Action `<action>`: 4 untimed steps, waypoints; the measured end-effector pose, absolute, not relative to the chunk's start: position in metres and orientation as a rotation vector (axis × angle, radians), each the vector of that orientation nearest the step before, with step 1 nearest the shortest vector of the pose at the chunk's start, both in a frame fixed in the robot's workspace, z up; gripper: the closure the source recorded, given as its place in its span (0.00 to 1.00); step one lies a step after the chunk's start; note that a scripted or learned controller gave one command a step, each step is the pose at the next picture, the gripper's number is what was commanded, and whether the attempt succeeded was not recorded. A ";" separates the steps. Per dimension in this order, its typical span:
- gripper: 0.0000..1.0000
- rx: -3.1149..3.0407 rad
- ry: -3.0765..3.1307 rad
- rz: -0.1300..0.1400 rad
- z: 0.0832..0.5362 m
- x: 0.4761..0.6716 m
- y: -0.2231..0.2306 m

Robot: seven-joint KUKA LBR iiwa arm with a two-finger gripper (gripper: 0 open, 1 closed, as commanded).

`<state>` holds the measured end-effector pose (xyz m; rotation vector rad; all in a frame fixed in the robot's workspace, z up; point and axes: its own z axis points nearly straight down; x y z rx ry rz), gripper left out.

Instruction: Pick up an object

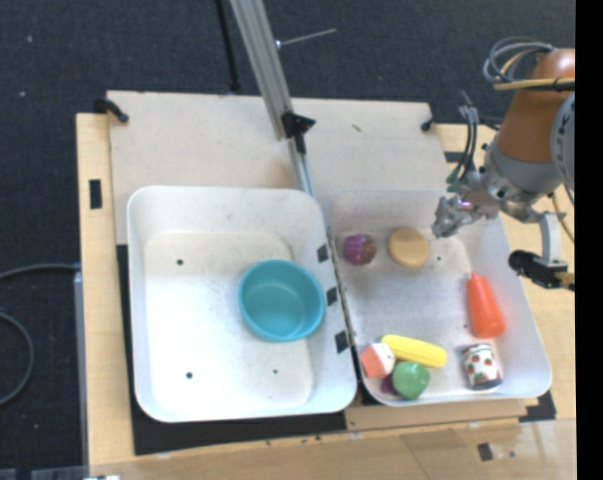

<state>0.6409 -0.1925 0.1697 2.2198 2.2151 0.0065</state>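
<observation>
The right bin (436, 211) holds a purple round object (358, 249), a tan round object (409, 247), an orange carrot-shaped piece (484, 305), a yellow banana-like piece (414, 350), a green round piece (410, 379), a small red-and-white block (377, 359) and a patterned can (480, 364). My gripper (449, 217) hangs at the bin's back right, just right of the tan object and above the bin floor. I see nothing between its fingers.
A blue bowl (281, 300) sits in the left bin (171, 230). A slanted metal post (266, 63) rises from the back of the bench, between the bins. The arm's wrist and cables (526, 138) crowd the right bin's far right corner.
</observation>
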 end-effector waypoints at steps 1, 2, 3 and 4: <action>1.00 2.212 2.219 0.008 0.228 0.652 -0.193; 1.00 2.213 2.222 0.005 0.261 0.653 -0.194; 1.00 2.215 2.226 0.002 0.265 0.629 -0.151; 1.00 2.213 2.230 0.003 0.270 0.610 -0.095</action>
